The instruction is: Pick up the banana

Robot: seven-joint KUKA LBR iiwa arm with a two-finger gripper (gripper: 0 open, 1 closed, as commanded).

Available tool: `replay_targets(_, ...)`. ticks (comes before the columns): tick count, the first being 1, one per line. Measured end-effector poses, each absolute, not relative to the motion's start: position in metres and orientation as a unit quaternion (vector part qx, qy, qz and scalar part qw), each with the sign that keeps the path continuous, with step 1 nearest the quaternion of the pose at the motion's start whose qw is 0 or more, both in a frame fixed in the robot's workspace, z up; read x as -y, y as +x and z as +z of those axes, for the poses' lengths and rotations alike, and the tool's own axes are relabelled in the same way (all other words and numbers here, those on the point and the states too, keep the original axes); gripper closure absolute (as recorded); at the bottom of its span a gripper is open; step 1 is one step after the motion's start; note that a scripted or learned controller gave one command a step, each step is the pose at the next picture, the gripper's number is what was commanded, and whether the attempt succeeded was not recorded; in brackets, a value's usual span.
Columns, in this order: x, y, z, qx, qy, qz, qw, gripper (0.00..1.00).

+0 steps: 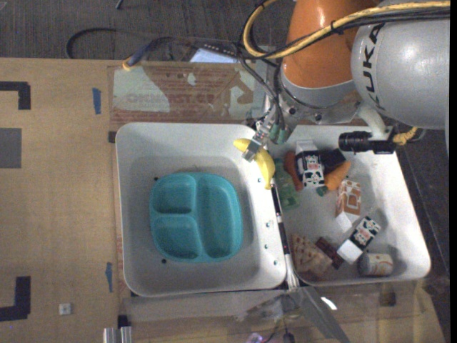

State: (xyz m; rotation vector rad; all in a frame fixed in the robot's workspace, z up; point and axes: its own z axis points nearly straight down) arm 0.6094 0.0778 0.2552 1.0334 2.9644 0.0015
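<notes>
The yellow banana [263,165] sits over the divide between the two white bins, at the top right corner of the left bin [132,191]. My gripper [257,146] comes down from the grey and orange arm at the upper right. Its fingers close on the banana's upper end, and a metal fingertip [250,153] lies across the fruit. The banana's lower end points down toward the rim between the bins, and it looks raised off the bin floor.
A teal divided plate [194,216] lies in the left bin. The right bin [410,234] holds several toy foods: a cow-print carton [310,168], a carrot [337,174], an orange carton [348,197], a pizza slice [308,254], a can [375,264].
</notes>
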Motion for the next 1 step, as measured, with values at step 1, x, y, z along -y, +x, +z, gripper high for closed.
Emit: replay_targets(1, -0.1017, 0.5911, 0.2412, -0.978, 0.207, 0.0002, 0.0, 1.0)
